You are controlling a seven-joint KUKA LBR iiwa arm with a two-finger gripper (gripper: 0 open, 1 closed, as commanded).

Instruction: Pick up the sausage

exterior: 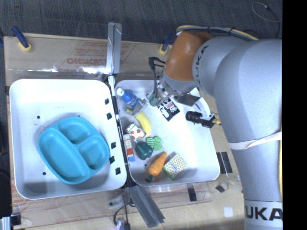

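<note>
In the right bin (pixel 206 147), a thin reddish piece that may be the sausage (pixel 129 148) lies along the left wall, beside a dark green item (pixel 143 150). My gripper (pixel 157 98) hangs low over the bin's back part, under the orange band (pixel 184 56) of the arm. It is near a blue bottle (pixel 126 97) and above a yellow banana (pixel 143 122). A black-and-white tag (pixel 169 109) sits just beside it. The gripper is well behind and to the right of the reddish piece and does not touch it.
The right bin also holds a small printed box (pixel 135 132), a green striped item (pixel 154 142), an orange carrot (pixel 157 163) and a patterned box (pixel 174 165). A blue divided plate (pixel 72 150) lies in the left bin (pixel 29 104). A metal divider (pixel 113 47) separates the bins.
</note>
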